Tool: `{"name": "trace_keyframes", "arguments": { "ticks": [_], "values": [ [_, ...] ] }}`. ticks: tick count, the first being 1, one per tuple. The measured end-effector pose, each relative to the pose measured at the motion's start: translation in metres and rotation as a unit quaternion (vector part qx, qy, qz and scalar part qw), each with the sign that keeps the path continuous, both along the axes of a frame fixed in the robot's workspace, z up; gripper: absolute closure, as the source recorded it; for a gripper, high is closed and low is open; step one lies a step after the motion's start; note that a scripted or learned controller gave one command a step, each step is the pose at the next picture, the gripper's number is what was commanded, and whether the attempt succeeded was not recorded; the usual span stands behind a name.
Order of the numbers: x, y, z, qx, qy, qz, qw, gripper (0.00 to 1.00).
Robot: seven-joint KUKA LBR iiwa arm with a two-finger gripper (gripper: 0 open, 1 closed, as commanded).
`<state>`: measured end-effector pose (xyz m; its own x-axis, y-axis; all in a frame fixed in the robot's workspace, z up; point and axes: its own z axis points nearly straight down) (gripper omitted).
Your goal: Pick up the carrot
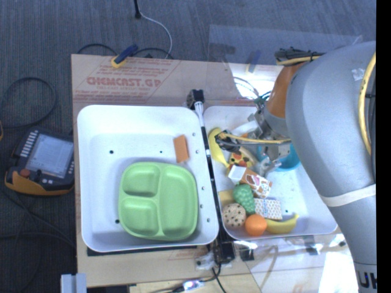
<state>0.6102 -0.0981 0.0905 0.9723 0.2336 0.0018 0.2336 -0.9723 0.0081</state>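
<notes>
Gripper (264, 154) hovering low in the right bin (317, 215) over the toy clutter, jaw state impossible to tell (arm blocking much), carrot (181, 149) lying well left of the jaws across the divider, in the left bin (98, 133), just above the green plate (160, 200)

Big grey arm (333, 133) comes in from the right, orange band up top, wrist bent w/ gripper (264, 157) pointing left-ish.

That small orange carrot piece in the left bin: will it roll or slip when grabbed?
The small orange carrot piece looks like a stubby hard toy, so probably stiff and light. Its sides look flat, so rolling seems unlikely. On the smooth white bin floor, a push would likely slide it.
</notes>
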Motion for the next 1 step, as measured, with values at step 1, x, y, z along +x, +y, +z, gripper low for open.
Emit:
{"name": "trace_keyframes", "arguments": {
  "ticks": [1],
  "values": [
    [-0.1078,0.0566,0.0956,0.0061,0.003,-0.014,0.9999,0.00]
  ]
}}
